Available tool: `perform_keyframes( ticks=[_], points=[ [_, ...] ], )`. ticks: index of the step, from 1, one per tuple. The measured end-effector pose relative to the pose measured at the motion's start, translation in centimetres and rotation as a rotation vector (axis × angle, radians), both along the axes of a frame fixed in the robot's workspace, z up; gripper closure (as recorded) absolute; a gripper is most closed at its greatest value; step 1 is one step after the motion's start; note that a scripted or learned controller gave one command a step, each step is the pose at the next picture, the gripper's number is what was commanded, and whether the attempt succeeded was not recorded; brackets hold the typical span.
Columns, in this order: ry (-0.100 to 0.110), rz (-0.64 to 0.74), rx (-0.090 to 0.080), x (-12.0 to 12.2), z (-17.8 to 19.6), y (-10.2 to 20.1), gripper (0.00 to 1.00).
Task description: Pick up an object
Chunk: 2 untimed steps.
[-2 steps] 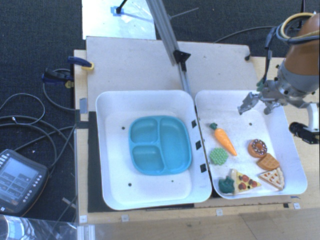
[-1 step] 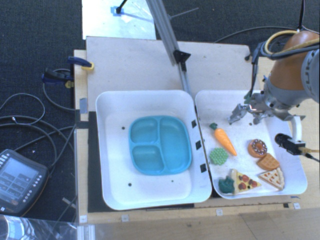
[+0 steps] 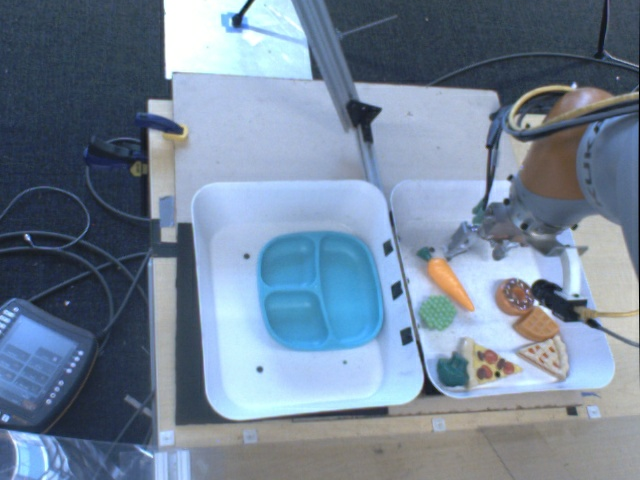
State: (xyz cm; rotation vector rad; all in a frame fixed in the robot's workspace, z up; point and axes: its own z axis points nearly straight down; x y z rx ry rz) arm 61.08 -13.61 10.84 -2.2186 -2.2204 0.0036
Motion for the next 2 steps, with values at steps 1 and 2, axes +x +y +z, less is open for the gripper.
perform_keyframes(
  ticks=[1, 2],
  points=[
    [-0.008, -0.001, -0.001, 0.2, 1.5, 0.0, 1.00],
    [-0.012, 0.005, -0.002, 0.9, 7.9, 0.0, 1.00]
  ],
)
